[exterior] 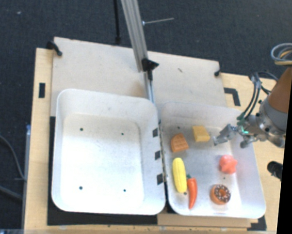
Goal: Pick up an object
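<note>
Yellow cheese block lies just left of the open, empty gripper in the right bin.

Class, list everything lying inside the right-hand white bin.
Right bin holds: yellow block, bread piece, corn, carrot, pink item, donut. The gripper covers its upper right corner.
</note>
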`<state>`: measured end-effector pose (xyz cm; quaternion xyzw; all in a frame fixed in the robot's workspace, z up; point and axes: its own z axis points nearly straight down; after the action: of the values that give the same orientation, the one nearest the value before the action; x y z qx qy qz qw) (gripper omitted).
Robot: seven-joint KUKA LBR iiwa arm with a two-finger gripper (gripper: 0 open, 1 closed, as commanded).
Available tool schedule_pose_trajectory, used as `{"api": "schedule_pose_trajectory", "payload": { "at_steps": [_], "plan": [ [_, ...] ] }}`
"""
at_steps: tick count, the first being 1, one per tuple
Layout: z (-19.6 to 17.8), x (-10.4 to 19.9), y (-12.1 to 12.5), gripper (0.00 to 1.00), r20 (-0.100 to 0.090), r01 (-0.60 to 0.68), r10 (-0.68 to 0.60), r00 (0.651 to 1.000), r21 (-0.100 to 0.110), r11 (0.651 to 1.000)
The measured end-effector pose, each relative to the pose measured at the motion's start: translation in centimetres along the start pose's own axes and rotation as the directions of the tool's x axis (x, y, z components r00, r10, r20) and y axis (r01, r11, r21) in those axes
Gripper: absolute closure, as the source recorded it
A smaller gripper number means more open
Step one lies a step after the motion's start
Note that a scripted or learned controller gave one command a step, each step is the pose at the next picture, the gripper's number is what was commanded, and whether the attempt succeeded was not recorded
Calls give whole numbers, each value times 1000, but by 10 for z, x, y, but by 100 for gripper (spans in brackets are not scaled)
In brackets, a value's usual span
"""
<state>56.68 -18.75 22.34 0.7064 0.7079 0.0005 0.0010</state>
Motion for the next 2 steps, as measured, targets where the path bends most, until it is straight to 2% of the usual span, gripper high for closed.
{"api": "schedule_pose_trajectory", "payload": {
  "at_steps": [2],
  "plan": [
    [124,-10,-1,0,1,-4,4,1000,7,1000]
  ]
}}
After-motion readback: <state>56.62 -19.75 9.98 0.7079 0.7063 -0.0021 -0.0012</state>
